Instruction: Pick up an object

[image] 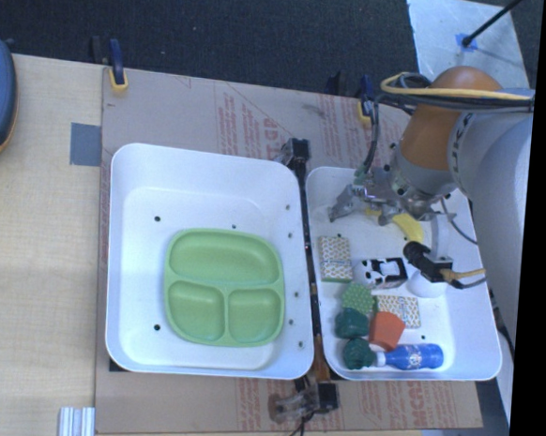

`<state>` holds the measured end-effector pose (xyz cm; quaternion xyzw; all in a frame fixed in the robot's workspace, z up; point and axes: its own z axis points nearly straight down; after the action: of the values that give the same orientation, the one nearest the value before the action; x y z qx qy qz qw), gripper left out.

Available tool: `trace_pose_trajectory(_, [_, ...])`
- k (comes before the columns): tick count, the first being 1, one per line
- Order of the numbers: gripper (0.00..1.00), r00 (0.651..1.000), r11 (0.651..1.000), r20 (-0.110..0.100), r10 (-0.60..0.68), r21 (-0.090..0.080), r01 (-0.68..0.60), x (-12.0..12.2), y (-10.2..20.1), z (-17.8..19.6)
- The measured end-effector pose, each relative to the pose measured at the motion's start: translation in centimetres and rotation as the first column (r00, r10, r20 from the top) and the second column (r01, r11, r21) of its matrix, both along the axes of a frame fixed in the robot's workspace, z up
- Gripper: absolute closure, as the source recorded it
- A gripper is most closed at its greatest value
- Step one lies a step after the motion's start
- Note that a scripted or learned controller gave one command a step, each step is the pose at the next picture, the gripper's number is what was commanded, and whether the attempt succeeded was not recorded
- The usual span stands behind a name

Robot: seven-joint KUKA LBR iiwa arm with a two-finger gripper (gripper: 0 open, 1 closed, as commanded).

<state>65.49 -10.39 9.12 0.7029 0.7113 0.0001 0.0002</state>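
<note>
Where red print crosses cardboard sheet (261,127), writing too small to read.

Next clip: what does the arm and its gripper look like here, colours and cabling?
The arm is bulky, rounded and light grey, with an orange band above the wrist. Thin dark cables run down beside it. The gripper is a small grey metal assembly with two thin fingers.

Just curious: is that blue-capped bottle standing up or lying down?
Lying down: the bottle rests on its side along the right bin's front edge.
</note>
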Motion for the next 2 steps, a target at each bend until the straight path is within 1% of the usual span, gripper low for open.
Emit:
trace_pose_trajectory(1, [0.0, 1.0, 1.0, 0.004, -0.014, -0.007, 0.014, 0.2, -10.2, 6.7])
trace_pose_trajectory(2, [0.0, 1.0, 1.0, -0.01, -0.005, 0.001, 0.005, 0.0, -6.7, 0.1])
